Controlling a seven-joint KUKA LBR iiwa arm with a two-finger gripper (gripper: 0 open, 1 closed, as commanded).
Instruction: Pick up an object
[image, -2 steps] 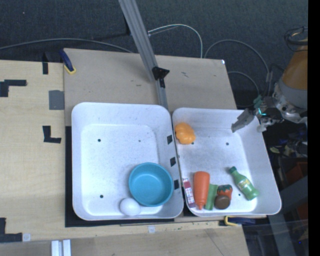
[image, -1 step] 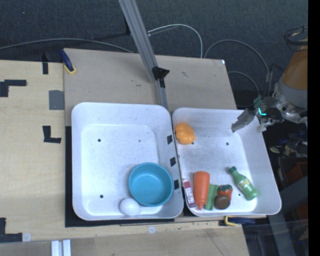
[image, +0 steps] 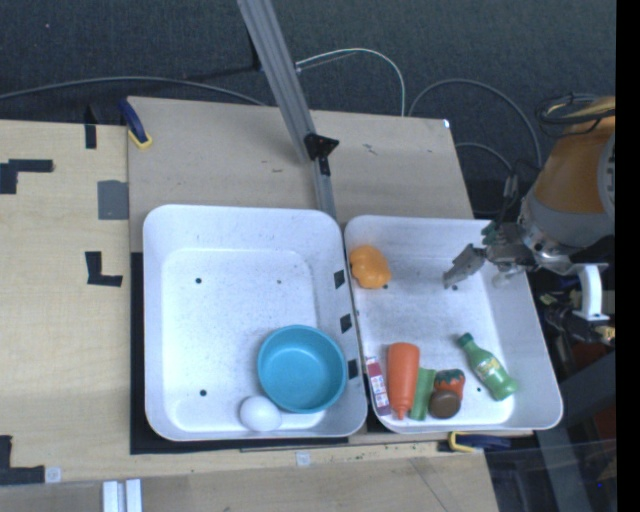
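The gripper (image: 470, 268) hangs over the upper right part of the right bin (image: 520, 405), reaching in from the right on the grey arm (image: 572, 200) with its orange band. Its 2 fingers (image: 458, 272) stand apart, slanting down and left, with nothing between them and bare white bin floor beneath.

Nearest to it, to the left and well apart, an orange rounded object (image: 370, 267) lies by the bin's left wall, a soft-looking lump of yellow-orange. Below the gripper, near the right wall, a green bottle (image: 488, 367) lies tilted, its dark cap toward the upper left and a pale label on its body. Along the bottom edge sits a cluster: an orange carrot-shaped piece (image: 402, 377) standing lengthwise, a narrow red and white packet (image: 376, 385) touching its left side, a green piece (image: 424, 393) just beside its right, and a small dark brown and orange item (image: 446, 393) next to that; its exact kind is too small to tell.

The left bin (image: 180, 300) holds a blue bowl (image: 300, 368) near its lower right corner, mouth up, and a white ball (image: 260, 412) touching the bowl's lower left rim.

Both bins rest on a light wooden bench (image: 220, 160) marked with black tape pieces. A grey pole (image: 285, 80) slants across the bench top, and thin cables (image: 400, 85) loop over the dark carpet behind.
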